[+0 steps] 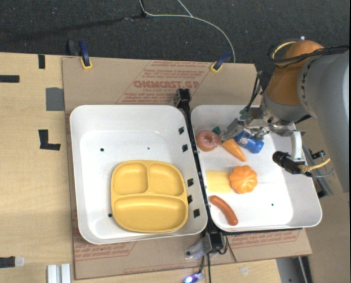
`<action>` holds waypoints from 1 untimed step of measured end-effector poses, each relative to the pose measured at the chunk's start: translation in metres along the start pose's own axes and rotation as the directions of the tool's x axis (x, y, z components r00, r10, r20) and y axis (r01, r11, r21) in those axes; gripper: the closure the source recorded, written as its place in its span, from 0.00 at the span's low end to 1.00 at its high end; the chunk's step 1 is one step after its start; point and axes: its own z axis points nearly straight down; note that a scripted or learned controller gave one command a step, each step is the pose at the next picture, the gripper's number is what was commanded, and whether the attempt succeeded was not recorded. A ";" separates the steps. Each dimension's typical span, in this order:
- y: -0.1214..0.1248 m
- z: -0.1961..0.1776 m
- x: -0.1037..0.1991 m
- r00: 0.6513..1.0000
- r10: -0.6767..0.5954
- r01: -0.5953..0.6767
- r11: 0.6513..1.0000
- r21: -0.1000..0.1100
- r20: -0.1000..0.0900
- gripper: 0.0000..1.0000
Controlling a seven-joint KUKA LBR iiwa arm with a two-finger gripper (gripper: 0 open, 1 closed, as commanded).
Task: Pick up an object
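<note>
So the jaws (241, 130) are down in the right bin (299, 208), near its back edge, and honestly I can't tell how they stand because the wrist hardware covers them from this angle. They sit right at a small blue object (250, 141), which looks like it's touching or just under the metal parts of the tool, but I can't see it pinched between anything. Just beside that, toward the front-left, lies an orange carrot (235, 149) pointing down toward the middle of the bin, and a pinkish donut (208, 140) sits next to the divider. Further forward there's a round orange pumpkin-looking thing (243, 179) resting against a pale yellow flat block (218, 181), and a reddish sausage (224, 209) near the front-left corner. The grey arm (325, 99) with its orange band (284, 78) comes in from the right. Over in the left bin (93, 128) sits a yellow divided plate (149, 195), toward the front. Both bins rest on a cardboard sheet (164, 78) clamped to the wooden counter (22, 175).
</note>
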 end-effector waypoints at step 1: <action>-0.003 -0.006 0.001 1.000 -0.001 0.001 1.000 0.018 -0.006 1.00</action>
